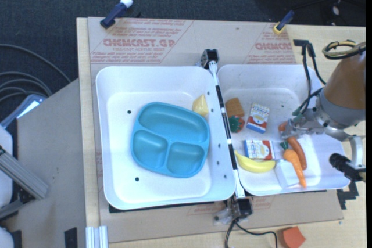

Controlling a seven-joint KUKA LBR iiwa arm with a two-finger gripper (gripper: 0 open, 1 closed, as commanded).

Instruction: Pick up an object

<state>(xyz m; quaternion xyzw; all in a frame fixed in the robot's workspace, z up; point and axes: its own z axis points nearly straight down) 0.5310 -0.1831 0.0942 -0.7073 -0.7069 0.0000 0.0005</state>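
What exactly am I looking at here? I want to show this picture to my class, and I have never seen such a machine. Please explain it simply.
This is one photograph, taken by a fixed camera above a workbench, looking down at a slant. The grey and orange shape at the right is a robot arm. Its hand reaches down into the right bin, close to a toy carrot; nothing can be seen held in it. That bin also holds a banana, two small cartons and a brown piece of toy food. The left bin holds a blue divided plate and a pale yellow item at the plate's edge. The arm's job is to pick up one object.
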